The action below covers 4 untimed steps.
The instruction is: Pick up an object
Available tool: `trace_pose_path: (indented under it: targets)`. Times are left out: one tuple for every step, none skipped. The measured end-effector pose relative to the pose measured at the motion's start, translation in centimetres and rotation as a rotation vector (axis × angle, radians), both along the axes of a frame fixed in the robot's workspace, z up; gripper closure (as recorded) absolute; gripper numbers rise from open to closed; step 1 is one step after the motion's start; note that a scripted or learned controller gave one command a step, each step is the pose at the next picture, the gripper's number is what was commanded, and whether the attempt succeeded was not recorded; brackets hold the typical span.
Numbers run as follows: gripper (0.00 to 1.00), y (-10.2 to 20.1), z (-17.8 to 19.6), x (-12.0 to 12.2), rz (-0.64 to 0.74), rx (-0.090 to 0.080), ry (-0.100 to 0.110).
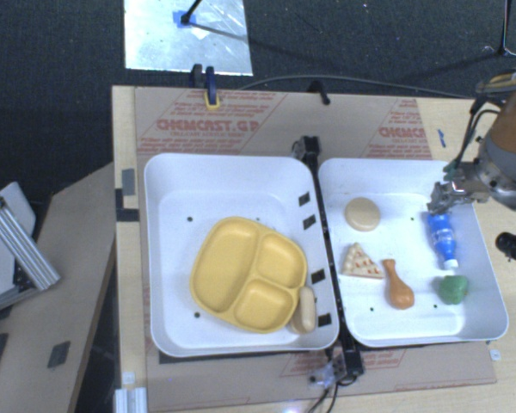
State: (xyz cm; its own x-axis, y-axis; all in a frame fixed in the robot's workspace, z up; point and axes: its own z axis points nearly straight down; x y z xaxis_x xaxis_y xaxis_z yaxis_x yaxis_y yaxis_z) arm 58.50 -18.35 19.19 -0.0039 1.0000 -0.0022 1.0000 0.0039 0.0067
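While my gripper [443, 198] hangs at the right bin's [413, 172] far edge, fingers' state I cannot tell, the blue bottle [442, 239] lies just beneath it. Risk: bottle is round and may roll from a skewed pinch toward the green piece [453, 289].

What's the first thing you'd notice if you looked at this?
The big yellow tray with its compartments jumps out, lying in the left bin. In the right bin sit small toy foods, with a blue bottle near the far right. The gripper hangs just above that bottle's top.
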Motion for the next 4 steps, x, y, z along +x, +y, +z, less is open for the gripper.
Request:
trace_pose_path:
  targets:
    - [1.0, 0.0, 5.5, 0.2, 0.001, 0.0, -0.001]
    - [1.0, 6.0, 5.7, 0.0, 0.006, 0.003, 0.004]
    - [1.0, 11.1, 4.3, 0.1, 0.005, 0.004, 0.005]
    - [1.0, 16.5, 3.6, -0.3, 0.006, 0.004, 0.006]
